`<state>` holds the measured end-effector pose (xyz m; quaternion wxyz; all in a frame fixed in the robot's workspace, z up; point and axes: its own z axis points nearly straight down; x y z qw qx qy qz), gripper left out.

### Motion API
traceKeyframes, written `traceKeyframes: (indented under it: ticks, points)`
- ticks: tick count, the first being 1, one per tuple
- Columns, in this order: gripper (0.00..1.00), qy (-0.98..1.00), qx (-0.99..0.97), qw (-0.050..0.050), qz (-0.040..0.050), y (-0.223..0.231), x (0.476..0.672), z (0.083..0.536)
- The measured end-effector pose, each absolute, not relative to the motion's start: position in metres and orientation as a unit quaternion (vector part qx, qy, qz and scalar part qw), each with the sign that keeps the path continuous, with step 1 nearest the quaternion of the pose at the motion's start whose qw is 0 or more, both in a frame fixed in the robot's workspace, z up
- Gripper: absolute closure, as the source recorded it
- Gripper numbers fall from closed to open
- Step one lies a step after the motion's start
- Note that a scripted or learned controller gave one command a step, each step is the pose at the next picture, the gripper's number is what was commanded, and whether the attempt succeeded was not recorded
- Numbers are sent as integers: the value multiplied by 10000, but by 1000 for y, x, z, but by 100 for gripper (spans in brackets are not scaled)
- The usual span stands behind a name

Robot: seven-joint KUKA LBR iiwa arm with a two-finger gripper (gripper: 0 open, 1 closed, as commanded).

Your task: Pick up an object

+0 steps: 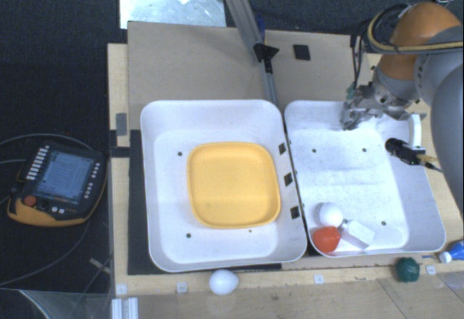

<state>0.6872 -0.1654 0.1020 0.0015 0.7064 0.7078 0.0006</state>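
The tool (353,116) hangs low over the back edge of the right bin (362,165), close to its far wall. Whether it is open or closed cannot be told, since it is small and seen from above against the white floor. Nothing can be made out in its grasp.

The things worth picking sit well away from the tool, toward the near rim of the same bin: a white ball (330,214), an orange-red piece (326,238) just in front of it, and a pale flat block (357,233) beside them. They are crowded into the near left corner, probably because loose things slide and settle against the walls. That clustering may make a clean grasp harder, as neighbours can get nudged.

Farther off, across the divider, the left bin (163,165) holds a yellow square plate (234,184) lying flat in its middle. It is broad and shallow, so likely awkward to pinch.

Outside the bins, a white egg shape (223,281) rests on the desk (196,64) by the left bin's near rim, and a dark green ball (407,269) lies past the right bin's near corner.

Judging by this, the pick has not begun; the tool would have to travel toward the near corner first.
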Motion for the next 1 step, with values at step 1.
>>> traceKeyframes:
  ticks: [1]
  points:
    - [100, 7077, 7066, 19, 15, -158, 691, 149]
